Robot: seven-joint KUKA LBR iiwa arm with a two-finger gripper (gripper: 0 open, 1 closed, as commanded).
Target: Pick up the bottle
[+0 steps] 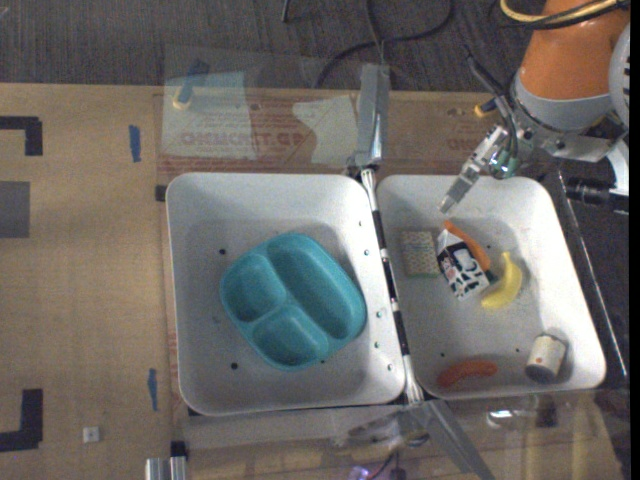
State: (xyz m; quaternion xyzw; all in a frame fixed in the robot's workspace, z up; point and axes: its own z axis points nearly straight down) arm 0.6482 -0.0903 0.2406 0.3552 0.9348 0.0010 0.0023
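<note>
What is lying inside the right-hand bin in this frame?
In the right bin: a small tan sponge-like square, a black-and-white carton overlapping an orange carrot-like piece, a banana, an orange sausage, and a small cylinder. The carrot's lower part is covered.

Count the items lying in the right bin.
6: a tan sponge at left, a carrot, a carton mid-bin, a banana beside it, a sausage and a bottle along the near wall.

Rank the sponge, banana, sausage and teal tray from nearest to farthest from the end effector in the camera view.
From the end effector:
1. Sponge, right bin, just below it.
2. Banana, right bin, lower right.
3. Sausage, right bin's near edge.
4. Teal tray, left bin.
</note>
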